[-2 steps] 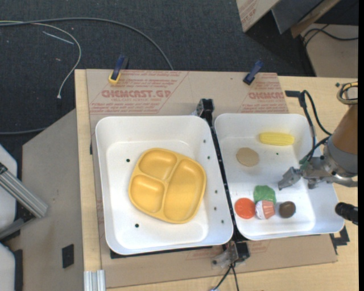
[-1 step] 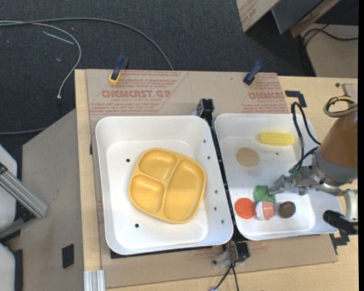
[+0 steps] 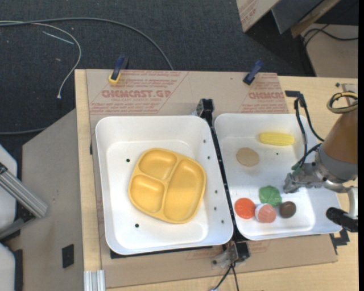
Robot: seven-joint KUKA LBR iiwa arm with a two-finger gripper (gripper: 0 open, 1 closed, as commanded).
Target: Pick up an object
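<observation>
Bench: brown cardboard sheet (image 3: 170, 85) laid over the work surface, held at its far edge by two blue clamps, one at 11 o'clock (image 3: 118, 68) and one at 1 o'clock (image 3: 253, 72).
Room: dark carpet (image 3: 68, 34) beyond the bench, with thin pale cables running across it; a cardboard box corner (image 3: 256, 11) at the top edge near 1 o'clock.
Writing: red print on the cardboard behind the left bin, reading roughly "CHEMCAST GP"; more of the same print behind the right bin, too slanted to read fully.
Left bin: white (image 3: 108, 142), holds a yellow sectioned plate (image 3: 166, 185) with three compartments, lying flat about mid-bin.
Right bin: white (image 3: 227, 131), holds the loose objects.
Objects, far side: yellow corn cob (image 3: 277, 138) at the bin's 12 o'clock; tan flat round piece (image 3: 247, 157) just at its 7 o'clock.
Objects, near side: green leafy item (image 3: 270, 195); orange-red round item (image 3: 245, 208) at its 8 o'clock; pink-white round item (image 3: 265, 213) touching the orange one; dark brown round item (image 3: 288, 209) at the green item's 4 o'clock.
Arm: grey wrist with orange band (image 3: 341, 142) enters at 3 o'clock.
Pincer: gripper (image 3: 293, 182) sits low in the right bin, just at 2 o'clock of the green item; nothing visibly between it; spread cannot be told.
</observation>
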